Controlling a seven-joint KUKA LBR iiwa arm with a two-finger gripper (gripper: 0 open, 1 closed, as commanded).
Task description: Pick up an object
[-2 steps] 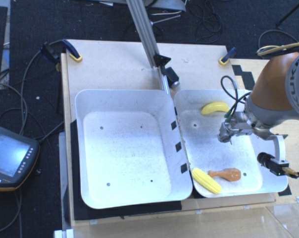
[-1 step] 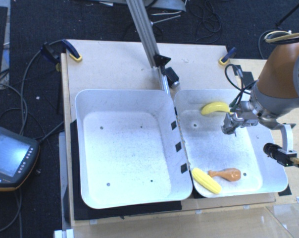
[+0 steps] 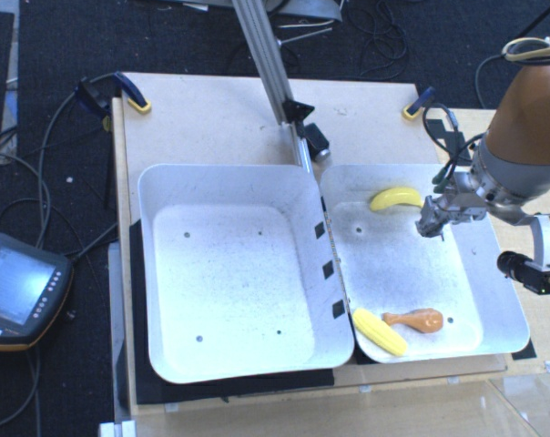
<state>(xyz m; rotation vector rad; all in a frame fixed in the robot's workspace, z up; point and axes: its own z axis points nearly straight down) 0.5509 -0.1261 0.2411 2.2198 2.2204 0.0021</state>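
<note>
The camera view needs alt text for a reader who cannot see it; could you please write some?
A robot arm's gripper hangs over the right bin, beside a banana at the back. A corn cob and an orange drumstick toy lie at that bin's front; the left bin sits alongside.

A single camera is sitting fixed above the bench (image 3: 257, 116), looking down at a slant and taking in both white bins side by side: the left bin (image 3: 229, 271) and the right bin (image 3: 412, 262). It is standing far enough back to be catching the dark floor and cables beyond the bench (plus a handheld control pendant (image 3: 20, 289) at the left edge). The arm (image 3: 521, 135) is entering from the right.
</note>
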